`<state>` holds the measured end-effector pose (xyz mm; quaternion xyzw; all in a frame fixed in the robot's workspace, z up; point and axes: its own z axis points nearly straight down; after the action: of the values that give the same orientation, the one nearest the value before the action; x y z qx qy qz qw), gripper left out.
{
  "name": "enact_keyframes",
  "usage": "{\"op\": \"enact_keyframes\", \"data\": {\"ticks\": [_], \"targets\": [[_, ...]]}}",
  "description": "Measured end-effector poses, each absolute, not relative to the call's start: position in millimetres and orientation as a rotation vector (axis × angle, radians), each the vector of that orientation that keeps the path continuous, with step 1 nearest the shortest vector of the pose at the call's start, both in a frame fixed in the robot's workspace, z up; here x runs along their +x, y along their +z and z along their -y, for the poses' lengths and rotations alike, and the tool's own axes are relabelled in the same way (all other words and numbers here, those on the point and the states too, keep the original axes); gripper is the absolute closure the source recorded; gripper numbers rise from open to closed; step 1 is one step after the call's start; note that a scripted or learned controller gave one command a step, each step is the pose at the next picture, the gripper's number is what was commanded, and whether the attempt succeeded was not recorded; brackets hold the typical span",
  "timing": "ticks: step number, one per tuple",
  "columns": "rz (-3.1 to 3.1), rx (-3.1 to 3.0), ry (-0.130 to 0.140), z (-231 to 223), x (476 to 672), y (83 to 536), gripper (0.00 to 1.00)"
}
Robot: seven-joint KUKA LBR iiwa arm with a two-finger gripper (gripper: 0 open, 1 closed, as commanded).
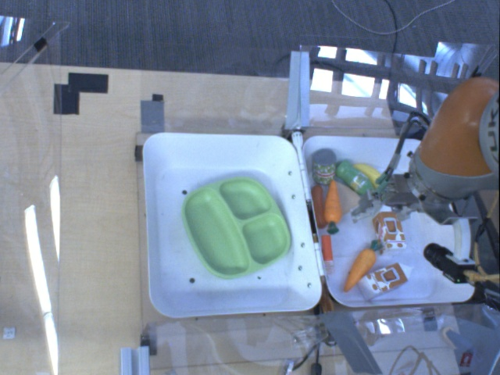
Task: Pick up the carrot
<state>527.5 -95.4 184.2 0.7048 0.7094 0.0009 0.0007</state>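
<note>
Camera view: the tool (373, 203) is seen low over the right bin (445, 291), reached in from the right, and whether it is open or closed cannot be told. Nothing is seen held in it. Its placement is judged an approach to a pick among crowded items. Two carrots are seen in this bin: one carrot (333, 201) just left of the tool, beside the dividing wall, and a second carrot (360, 268) below it, next to a small carton (388, 278). Another carton (389, 231), a green-lidded jar (324, 163) and a green and yellow item (361, 176) also lie there. A green sectioned plate (237, 226) is held in the left bin (164, 178) on the tabletop (78, 233)
</note>
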Motion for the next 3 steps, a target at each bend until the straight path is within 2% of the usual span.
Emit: {"op": "enact_keyframes", "data": {"ticks": [1,2,3], "targets": [[-2.184,2.201,0.032,100.2,551.2,114.7,0.00],[-2.141,2.293,0.007,124.1,573.3,131.7,0.00],[-2.113,2.319,0.006,108.4,552.5,205.8,0.00]]}}
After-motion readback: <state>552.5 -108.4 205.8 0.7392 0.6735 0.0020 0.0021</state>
